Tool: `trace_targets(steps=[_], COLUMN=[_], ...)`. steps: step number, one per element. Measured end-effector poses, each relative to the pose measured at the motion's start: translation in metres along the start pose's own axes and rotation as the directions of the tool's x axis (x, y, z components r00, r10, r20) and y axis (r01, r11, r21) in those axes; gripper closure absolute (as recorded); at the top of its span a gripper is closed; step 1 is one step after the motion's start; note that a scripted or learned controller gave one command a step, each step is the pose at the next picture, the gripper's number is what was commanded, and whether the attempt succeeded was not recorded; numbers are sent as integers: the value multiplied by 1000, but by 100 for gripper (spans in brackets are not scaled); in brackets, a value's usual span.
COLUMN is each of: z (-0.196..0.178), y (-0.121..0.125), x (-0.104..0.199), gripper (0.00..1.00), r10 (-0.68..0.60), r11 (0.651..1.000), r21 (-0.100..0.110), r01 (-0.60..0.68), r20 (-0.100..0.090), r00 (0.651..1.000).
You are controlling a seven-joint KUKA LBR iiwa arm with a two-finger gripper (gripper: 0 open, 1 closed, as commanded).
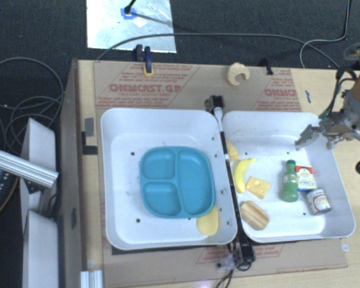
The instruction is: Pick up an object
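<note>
Gripper [317,134] at upper right corner of right bin [270,128] — fingers apparently spread, nothing between them. Poised above the bin's rim, well apart from any object. No pick made so far; approach, descent and grasp all left to do.

Candidates in right bin: green bottle [290,182] nearest, upright, just beside a small red-and-white carton [306,177] and a can [318,201]. Further left — banana [243,171], cheese wedge [257,188], bread roll [254,215].

Left bin [126,131] bearing blue divided plate [176,182], yellow piece [208,222] at its lower edge.
</note>
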State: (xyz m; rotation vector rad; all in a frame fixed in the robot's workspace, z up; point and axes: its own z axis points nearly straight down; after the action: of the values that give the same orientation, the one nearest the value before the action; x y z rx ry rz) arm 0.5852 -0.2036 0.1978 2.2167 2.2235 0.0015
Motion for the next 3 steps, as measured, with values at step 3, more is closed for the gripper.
trace_targets(steps=[3], z=[97], y=[8], x=[-3], gripper=[0], r10=[3], r11=[1000], r21=[8], r01=[-3], r20=[-2], r00=[1000])
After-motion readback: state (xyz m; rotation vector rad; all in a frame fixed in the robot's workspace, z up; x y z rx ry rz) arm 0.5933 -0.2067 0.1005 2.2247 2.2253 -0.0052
